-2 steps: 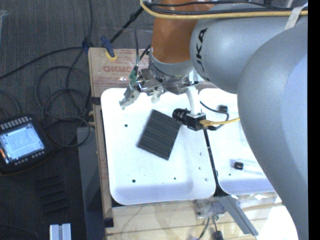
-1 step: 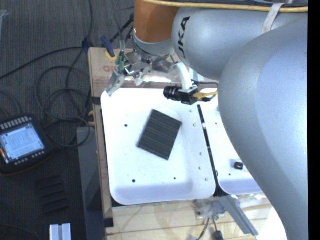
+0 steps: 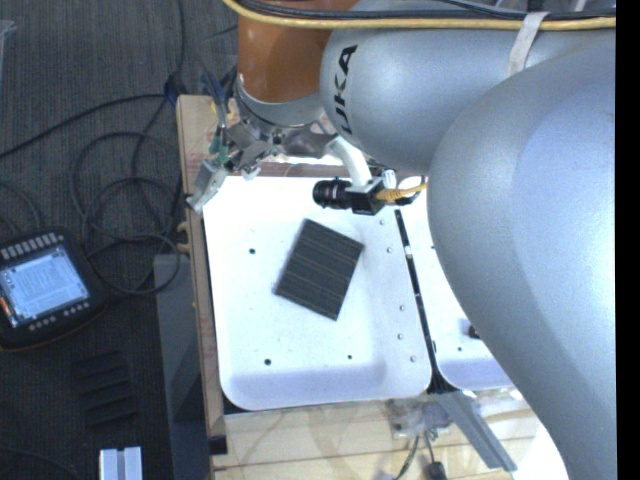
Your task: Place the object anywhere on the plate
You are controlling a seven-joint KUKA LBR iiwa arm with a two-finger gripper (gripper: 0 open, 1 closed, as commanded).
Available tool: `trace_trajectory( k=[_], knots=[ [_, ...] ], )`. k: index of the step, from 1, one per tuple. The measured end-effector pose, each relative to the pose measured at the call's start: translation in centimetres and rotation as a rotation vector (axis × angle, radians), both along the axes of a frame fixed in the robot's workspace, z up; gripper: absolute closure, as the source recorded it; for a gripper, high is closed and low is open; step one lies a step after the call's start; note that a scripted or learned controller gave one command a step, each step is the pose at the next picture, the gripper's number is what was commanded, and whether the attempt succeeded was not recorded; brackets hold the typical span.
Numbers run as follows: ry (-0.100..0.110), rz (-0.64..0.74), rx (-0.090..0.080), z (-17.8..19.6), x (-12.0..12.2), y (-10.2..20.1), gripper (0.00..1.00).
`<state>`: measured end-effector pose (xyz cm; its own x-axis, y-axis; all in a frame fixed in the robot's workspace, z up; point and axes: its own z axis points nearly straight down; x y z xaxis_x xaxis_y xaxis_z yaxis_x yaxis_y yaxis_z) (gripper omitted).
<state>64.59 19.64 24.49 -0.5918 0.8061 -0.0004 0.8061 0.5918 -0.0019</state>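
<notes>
A dark grey ribbed square plate (image 3: 320, 268) lies flat in the middle of the left white bin (image 3: 250, 368), turned a little off the bin's sides. My gripper (image 3: 212, 173) hangs below the orange band at the bin's far left corner, up and to the left of the plate and well apart from it. Small green and dark parts show at the gripper's head. I cannot make out any object held there. The arm's grey body hides the bin's far right part.
The big grey arm link covers most of the right bin (image 3: 470, 368). A black cylinder (image 3: 345, 196) juts from the wrist over the left bin's far edge. On the floor to the left lie a teach pendant (image 3: 40, 288) and cables.
</notes>
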Motion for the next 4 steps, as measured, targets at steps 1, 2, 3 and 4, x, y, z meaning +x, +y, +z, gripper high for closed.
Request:
trace_trajectory(
  k=[1,2,3,4],
  knots=[
    [0.001,-0.087,0.001,0.3,-3.3,0.6,0.0],
    [0.003,-0.162,0.0,-2.3,-9.8,1.6,0.0],
    [0.003,-0.213,-0.001,-11.1,-9.2,2.7,0.0],
    [0.002,-0.294,-0.001,-14.6,-3.6,1.8,0.0]
  ],
)
